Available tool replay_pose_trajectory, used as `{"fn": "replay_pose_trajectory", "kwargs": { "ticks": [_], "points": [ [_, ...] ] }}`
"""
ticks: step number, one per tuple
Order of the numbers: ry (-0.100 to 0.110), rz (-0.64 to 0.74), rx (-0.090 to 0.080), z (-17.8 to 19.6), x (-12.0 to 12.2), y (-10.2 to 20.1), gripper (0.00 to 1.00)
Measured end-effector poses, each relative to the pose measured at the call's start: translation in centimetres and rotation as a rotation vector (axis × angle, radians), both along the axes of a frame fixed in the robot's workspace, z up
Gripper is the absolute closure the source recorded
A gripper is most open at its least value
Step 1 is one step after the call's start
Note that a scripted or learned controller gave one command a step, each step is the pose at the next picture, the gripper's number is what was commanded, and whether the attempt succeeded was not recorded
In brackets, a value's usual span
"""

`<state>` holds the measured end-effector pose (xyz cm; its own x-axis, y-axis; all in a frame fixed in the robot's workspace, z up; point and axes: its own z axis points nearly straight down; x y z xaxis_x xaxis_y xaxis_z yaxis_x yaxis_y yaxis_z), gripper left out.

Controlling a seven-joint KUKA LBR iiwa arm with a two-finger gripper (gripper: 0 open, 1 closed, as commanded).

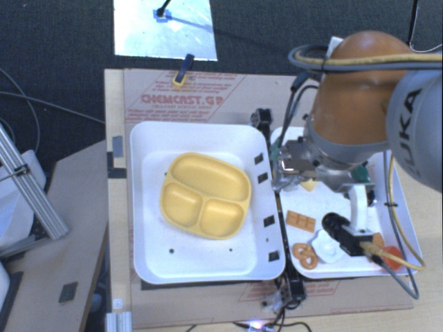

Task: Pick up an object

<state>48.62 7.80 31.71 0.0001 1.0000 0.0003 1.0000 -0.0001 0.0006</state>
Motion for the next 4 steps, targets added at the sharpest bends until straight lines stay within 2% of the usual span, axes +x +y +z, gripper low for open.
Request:
{"fn": "replay_pose_trajectory", "kwargs": {
  "ticks": [1,2,4],
  "points": [
    [-0.01,0.009,0.004,9.2,0.1,3.6,1.0],
    [-0.005,0.011,0.001,9.8,0.1,3.4,1.0],
    [-0.009,0.025,0.0,11.9,0.3,3.4,1.0]
  ]
}}
